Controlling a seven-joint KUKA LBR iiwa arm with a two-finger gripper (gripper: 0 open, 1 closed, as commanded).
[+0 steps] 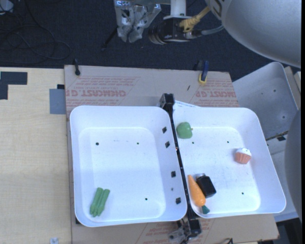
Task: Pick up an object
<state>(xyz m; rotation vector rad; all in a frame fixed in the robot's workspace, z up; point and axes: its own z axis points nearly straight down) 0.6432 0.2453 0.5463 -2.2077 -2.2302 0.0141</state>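
Nothing picked yet: gripper (134,22) hangs high beyond the far edge of the bench, well apart from both bins; jaw state cannot be told. Left bin (81,136) holds green pods (99,202) near its front-left corner. Right bin (259,131) holds a green fruit (184,130), cupcake (242,156), carrot (195,189) and black block (206,185); descent and grasp remain.

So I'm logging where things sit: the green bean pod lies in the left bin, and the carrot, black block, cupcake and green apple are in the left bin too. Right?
Not quite. The camera view shows the green bean pod in the left bin, but the carrot, black block, cupcake and green apple lie in the right bin.
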